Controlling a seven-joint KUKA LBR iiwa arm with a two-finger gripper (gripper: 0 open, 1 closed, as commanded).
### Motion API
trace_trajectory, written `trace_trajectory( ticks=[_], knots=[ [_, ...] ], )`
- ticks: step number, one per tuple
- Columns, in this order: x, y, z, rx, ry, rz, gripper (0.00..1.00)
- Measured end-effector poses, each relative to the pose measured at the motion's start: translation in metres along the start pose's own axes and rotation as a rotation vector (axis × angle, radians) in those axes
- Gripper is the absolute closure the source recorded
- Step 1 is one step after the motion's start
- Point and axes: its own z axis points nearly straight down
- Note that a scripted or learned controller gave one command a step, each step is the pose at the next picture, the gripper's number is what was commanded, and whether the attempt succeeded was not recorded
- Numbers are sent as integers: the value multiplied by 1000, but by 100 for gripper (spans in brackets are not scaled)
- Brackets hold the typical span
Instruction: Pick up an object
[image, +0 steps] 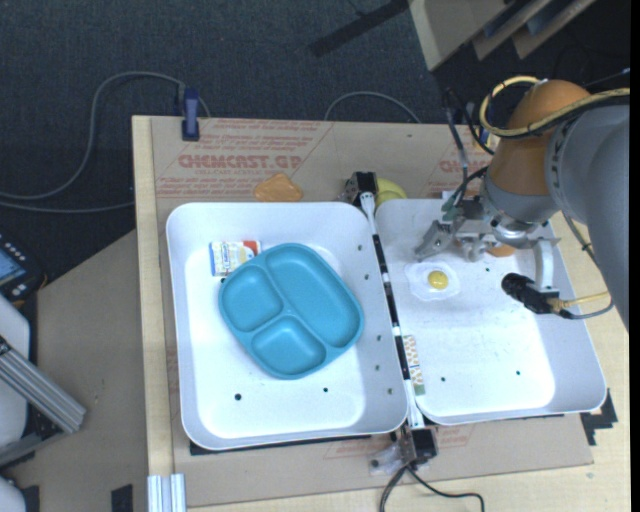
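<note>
The pincer (455, 238) hangs low over the far side of the right bin (500, 385), and whether it is clenched or released I cannot tell from here. A toy fried egg (436, 281) lies flat on the bin floor just near of it — nothing looks gripped. That flatness is the worry: thin and low, it could slide away or be pressed down rather than caught. In the left bin (200, 400) sit a blue divided plate (289, 309) and a small carton (232, 255) tucked at its far-left edge — broad or crowded targets.
</note>
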Motion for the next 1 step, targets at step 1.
trace_trajectory(
  ticks=[1],
  knots=[
    [20,-18,0,-1,-1,2,0]
  ],
)
